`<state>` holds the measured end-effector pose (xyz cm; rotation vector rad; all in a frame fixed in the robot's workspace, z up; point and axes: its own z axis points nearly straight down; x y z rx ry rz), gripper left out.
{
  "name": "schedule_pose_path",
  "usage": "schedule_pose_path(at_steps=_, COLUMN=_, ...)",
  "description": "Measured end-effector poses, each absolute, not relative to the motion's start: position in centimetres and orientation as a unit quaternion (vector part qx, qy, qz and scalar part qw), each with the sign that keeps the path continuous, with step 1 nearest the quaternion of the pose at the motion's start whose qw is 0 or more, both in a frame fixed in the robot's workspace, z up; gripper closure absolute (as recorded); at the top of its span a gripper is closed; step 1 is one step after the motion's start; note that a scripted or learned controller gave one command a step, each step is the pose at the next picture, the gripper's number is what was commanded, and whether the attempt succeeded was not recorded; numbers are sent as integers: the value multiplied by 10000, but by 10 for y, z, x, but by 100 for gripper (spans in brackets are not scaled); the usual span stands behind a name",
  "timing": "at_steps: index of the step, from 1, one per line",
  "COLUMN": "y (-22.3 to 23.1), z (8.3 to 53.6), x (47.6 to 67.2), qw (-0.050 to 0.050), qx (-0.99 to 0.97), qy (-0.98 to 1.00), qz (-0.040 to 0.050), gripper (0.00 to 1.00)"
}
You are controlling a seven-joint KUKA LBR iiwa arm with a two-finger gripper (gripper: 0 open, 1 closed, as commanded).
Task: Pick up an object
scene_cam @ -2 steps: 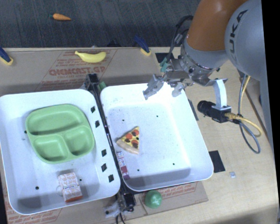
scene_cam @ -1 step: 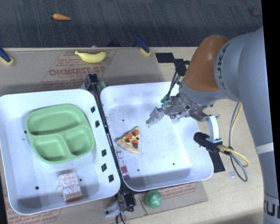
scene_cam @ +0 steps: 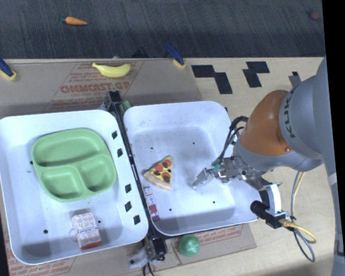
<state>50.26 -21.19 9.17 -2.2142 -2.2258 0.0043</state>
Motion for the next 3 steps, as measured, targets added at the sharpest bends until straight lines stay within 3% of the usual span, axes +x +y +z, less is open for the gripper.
schedule_pose_path(at_steps=1, y=-179, z=92, x=572, qw=9, qx=-7042, qy=-7100, qz=8, gripper=0)
schedule_pose_path(at_steps=2, y=-211, z=236, x=596, qw=-10, qx=-7050, qy=-7092, qz=0, gripper=0)
schedule_pose_path(at_steps=3, y=-210, z=92, x=579, qw=9, qx=-7052, qy=-7090, qz=6, gripper=0)
